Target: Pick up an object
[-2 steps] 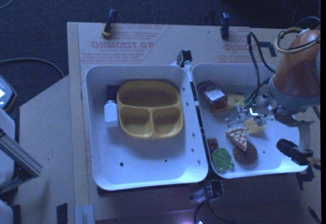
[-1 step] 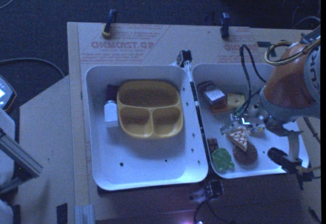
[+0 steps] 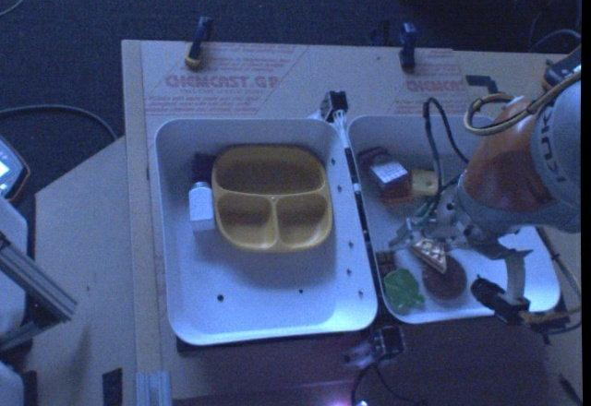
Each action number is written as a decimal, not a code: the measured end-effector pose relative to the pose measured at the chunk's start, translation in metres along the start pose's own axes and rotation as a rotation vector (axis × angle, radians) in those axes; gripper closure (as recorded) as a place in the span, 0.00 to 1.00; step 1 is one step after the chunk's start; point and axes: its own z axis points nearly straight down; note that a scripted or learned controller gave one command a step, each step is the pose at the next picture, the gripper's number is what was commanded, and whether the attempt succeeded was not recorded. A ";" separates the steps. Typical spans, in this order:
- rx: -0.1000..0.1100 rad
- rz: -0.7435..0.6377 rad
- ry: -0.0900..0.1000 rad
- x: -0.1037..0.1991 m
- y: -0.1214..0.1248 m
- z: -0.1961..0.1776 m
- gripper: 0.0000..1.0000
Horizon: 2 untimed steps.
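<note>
Pincer [image 3: 427, 243] grip unclear over right bin [image 3: 545, 295]; bench board [image 3: 231, 81] reads "GHEMCAST".

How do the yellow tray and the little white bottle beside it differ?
The yellow tray is wide, flat and split into three compartments; the white bottle is small, narrow and blocky. The tray fills the middle of the left bin; the bottle sits against the tray's left edge. Both rest in that same bin.

A rounded grey arm [image 3: 554, 155] is seen, marked with dark lettering on its shell. An orange band [image 3: 503, 175] is wrapped around it above the wrist. Black and yellowish cables [image 3: 480, 113] are looped beside the band. A metal-grey tool [image 3: 434, 233] with thin angular parts is mounted below.
</note>
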 end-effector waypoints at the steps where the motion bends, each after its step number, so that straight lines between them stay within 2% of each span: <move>1: -0.006 0.001 -0.002 -0.001 0.001 -0.013 1.00; 2: -0.011 -0.002 -0.004 0.001 0.003 -0.055 1.00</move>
